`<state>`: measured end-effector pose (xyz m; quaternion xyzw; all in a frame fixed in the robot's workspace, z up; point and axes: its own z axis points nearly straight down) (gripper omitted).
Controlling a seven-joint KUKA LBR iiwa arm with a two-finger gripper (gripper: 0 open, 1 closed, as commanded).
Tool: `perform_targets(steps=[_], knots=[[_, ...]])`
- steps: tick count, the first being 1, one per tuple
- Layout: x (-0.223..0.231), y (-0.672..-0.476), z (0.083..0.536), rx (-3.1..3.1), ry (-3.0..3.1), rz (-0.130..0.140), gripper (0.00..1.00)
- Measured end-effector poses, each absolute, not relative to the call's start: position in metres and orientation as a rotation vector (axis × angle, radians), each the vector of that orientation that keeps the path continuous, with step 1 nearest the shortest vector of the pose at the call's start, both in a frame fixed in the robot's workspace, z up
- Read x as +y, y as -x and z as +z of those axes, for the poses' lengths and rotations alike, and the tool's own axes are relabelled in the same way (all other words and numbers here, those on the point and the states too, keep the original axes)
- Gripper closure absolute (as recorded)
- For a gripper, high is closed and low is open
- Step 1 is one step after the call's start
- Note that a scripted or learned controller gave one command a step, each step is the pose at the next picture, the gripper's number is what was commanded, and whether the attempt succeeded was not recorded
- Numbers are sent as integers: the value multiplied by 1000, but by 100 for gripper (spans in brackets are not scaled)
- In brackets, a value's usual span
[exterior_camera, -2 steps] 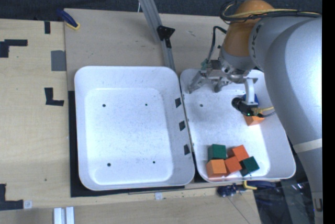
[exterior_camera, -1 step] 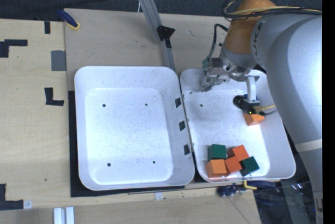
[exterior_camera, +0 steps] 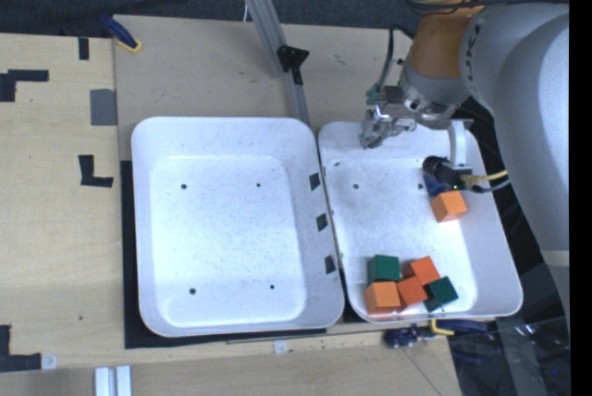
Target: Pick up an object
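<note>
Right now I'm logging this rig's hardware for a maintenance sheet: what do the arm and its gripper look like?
The arm is bulky, rounded and light grey, with an orange band above the wrist. Thin dark cables loop over that orange section. The gripper is a small metallic grey assembly, with what looks like a green part on its side.
</note>
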<state>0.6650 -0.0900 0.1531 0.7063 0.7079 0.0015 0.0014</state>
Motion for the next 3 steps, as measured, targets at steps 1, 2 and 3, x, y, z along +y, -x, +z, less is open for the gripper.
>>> perform_targets(steps=[1,2,3], knots=[[-94,-659,213,2220,-2217,5,100],[-93,-659,229,2222,-2219,2,100],[-46,-645,222,2229,-2218,-2,100]])
